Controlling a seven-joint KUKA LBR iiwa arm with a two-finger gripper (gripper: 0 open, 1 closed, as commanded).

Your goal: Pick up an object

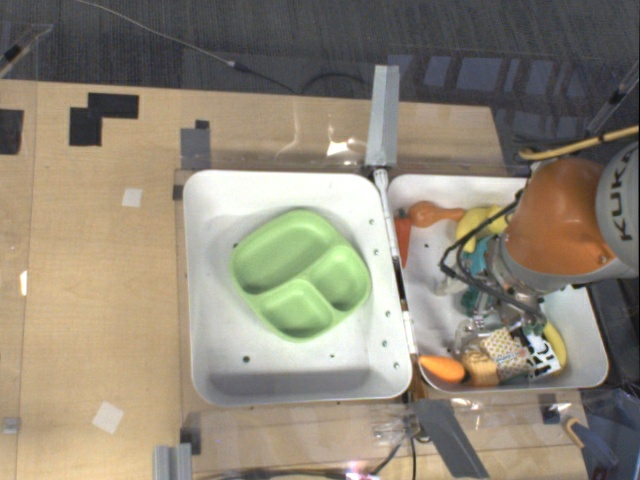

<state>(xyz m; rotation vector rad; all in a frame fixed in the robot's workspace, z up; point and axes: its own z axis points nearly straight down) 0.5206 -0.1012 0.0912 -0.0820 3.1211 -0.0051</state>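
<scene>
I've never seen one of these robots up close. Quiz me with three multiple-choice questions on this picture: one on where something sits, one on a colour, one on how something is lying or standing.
1. Where is the divided plate?
A. in the left bin
B. in the right bin
C. on the bare bench

2. What colour is that plate?
A. blue
B. green
C. red

3. Where is the arm's wrist right now?
A. over the left bin
B. off beyond the bench
C. over the right bin, above the pile of small things

Answers:
1. A, it lies in the middle of the left bin.
2. B, it is light green all over.
3. C, the orange band hangs over the right bin, with an orange carrot-like toy near the bin's front corner.
</scene>
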